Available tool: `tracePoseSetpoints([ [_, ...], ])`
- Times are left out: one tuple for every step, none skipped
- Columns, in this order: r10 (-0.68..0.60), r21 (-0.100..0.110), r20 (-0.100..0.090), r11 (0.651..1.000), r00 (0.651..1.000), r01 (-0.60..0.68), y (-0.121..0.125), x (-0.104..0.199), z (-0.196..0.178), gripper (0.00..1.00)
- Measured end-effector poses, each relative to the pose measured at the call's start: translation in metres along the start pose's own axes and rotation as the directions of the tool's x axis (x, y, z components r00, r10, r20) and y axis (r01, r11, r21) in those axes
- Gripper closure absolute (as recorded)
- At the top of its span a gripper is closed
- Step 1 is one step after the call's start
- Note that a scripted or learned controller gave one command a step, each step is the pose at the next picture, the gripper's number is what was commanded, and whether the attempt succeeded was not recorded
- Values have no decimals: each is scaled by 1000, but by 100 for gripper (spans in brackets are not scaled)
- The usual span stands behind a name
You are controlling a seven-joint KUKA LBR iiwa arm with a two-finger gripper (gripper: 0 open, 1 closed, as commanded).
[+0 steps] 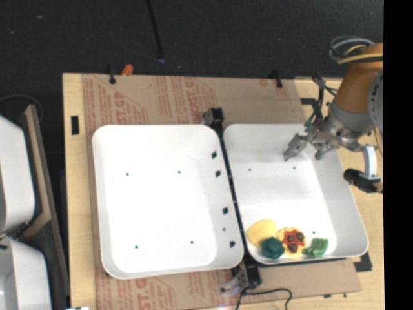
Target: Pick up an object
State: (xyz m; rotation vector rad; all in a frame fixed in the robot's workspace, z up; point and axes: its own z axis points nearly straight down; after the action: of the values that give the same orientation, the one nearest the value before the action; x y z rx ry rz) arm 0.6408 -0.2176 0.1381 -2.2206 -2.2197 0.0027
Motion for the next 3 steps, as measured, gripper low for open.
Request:
tracePoseSetpoints([
  [0,-5,1,1000,1000,0,1,-1,-13,100],
  [0,-7,1,1000,1000,0,2,-2,-56,100],
  [0,-7,1,1000,1000,0,3,0,-100,100],
])
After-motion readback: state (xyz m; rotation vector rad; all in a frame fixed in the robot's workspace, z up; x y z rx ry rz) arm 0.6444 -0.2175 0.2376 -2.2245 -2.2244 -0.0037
